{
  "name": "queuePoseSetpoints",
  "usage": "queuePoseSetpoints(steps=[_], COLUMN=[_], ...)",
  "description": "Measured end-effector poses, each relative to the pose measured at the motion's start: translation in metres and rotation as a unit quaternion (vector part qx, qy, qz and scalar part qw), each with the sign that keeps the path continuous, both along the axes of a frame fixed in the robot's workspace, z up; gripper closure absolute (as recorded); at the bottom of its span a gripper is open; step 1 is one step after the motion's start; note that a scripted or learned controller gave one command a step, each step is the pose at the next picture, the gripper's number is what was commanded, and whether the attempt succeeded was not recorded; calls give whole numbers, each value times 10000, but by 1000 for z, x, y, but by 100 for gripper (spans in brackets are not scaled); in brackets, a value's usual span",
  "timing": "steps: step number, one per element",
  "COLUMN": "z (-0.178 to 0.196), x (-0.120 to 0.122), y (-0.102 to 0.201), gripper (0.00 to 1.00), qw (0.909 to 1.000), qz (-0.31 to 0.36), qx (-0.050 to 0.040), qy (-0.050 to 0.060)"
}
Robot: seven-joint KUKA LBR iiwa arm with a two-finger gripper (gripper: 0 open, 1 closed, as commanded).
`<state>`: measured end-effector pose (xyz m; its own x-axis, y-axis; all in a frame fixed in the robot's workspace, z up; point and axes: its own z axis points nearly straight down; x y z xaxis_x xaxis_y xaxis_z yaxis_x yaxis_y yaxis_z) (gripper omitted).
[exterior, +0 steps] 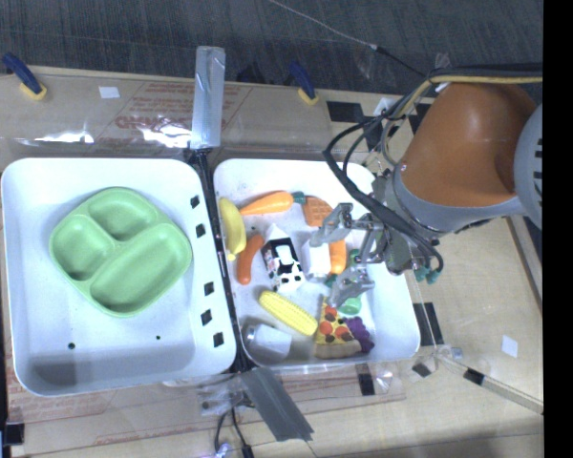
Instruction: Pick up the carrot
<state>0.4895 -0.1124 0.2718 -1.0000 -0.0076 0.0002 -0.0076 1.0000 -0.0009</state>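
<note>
While the end effector [347, 248] hovers right, the carrot [267, 202] lies up-left.

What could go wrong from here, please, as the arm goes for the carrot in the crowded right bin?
Two risks stand out, as I judge it.
1. The hand sits over a small orange piece, while the long carrot lies apart near the bin's far side, so it may close on the wrong item.
2. The cow toy, corn and pizza slice lie close around, so a closing grasp could nudge or catch a neighbour.
</note>
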Motion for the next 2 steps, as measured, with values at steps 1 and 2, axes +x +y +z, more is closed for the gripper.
queuePoseSetpoints(steps=[1,2], z=[-3,-132], x=[48,78], y=[-82,-95], gripper=[0,0], qw=[9999,9996], qz=[-130,-261], qx=[-5,27], qy=[-6,67])
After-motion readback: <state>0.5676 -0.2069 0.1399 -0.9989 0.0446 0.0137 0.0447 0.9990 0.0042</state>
